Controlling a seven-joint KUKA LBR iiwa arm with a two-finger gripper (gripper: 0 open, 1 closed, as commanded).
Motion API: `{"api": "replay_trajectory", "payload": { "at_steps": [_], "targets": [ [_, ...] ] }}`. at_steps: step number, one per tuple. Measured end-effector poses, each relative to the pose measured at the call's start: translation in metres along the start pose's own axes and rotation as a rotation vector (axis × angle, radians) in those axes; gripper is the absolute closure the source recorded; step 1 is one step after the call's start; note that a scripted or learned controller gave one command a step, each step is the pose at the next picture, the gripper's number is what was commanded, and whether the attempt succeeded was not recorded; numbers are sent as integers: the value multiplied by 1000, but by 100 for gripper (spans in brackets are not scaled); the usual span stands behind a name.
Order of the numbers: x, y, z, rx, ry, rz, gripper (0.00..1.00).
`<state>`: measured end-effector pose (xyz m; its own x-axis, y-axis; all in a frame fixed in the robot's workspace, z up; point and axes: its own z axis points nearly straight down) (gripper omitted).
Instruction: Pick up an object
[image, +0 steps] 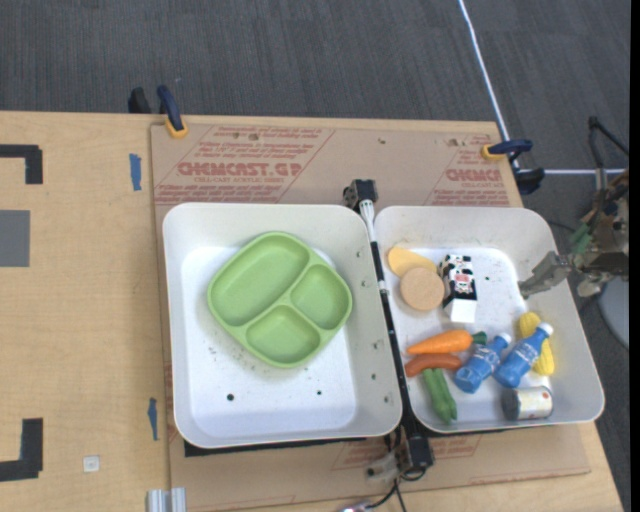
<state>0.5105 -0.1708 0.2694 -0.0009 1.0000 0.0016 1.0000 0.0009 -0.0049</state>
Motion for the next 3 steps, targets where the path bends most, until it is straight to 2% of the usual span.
{"api": "replay_trajectory", "payload": {
  "at_steps": [1, 2, 3],
  "targets": [
    [34, 69, 142, 1, 0, 102, 0],
    [48, 106, 184, -7, -4, -392, 0],
    [48, 108, 174, -12, -7, -391, 100]
  ]
}}
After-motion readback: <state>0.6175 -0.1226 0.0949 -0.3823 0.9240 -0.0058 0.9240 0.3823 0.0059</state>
